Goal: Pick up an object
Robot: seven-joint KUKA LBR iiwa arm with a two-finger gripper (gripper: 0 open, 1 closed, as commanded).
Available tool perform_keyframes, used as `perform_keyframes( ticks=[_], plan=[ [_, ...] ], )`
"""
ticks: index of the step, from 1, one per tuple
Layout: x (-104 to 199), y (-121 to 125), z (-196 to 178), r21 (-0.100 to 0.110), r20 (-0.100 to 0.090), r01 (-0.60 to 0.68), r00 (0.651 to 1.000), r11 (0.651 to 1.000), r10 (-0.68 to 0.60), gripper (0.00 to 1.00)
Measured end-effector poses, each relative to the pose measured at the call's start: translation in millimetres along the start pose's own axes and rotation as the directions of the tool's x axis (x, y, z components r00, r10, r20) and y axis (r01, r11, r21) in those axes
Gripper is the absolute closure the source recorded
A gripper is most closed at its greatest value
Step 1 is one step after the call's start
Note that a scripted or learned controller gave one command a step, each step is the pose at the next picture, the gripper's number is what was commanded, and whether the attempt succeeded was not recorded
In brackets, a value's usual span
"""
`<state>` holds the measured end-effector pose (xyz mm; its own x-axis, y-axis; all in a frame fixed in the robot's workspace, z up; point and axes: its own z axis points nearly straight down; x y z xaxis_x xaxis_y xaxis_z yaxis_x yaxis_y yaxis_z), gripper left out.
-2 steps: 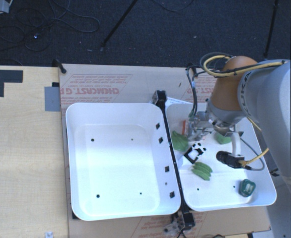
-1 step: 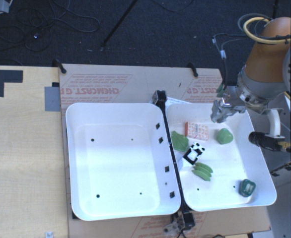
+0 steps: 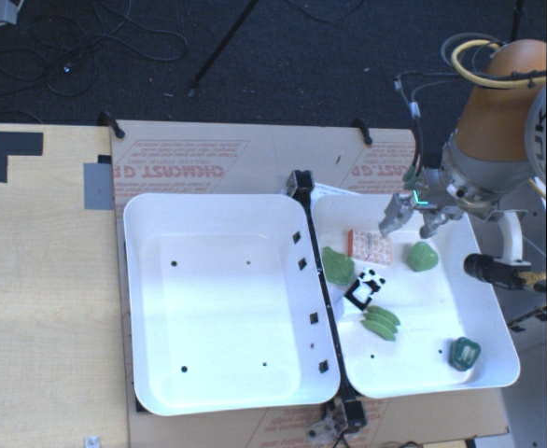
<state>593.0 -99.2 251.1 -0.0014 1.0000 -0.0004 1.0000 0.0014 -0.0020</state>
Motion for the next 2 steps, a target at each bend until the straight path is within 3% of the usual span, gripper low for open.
perform_keyframes(
  ticks=[1, 2],
  plan=[
    [16.2, -37.2, 125.4, 0.015, -0.004, -0.002, 1.000, 1.000, 0.002, 0.00],
    [13.5, -67.8, 159.7, -0.012, -0.004, -0.004, 1.000, 1.000, 0.004, 0.00]
  ],
)
